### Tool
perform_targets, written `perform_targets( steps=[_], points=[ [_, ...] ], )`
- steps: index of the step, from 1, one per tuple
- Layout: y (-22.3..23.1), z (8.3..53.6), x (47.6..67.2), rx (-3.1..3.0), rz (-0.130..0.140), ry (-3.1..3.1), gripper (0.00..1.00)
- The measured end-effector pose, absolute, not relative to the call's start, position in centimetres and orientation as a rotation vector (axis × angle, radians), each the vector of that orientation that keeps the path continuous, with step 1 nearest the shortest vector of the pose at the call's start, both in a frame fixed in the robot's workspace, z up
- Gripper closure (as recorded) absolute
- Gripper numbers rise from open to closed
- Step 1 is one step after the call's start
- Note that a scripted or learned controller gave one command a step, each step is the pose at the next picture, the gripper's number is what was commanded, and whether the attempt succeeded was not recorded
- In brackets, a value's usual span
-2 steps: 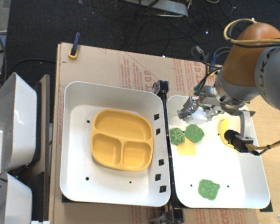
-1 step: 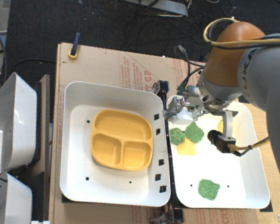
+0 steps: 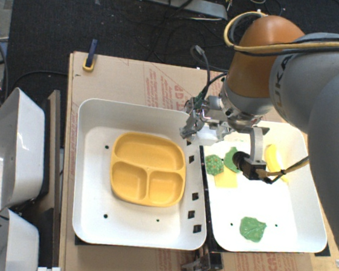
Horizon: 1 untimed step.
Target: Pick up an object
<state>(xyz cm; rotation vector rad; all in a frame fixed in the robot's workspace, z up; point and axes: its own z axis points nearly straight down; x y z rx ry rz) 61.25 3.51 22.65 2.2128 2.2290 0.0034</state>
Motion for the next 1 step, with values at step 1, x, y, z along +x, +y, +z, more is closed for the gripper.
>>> perform_targets(
  steps=[1],
  points=[
    [9.4, 23.41, 60.21, 2.213, 0.002, 2.23, 1.0]
  ],
)
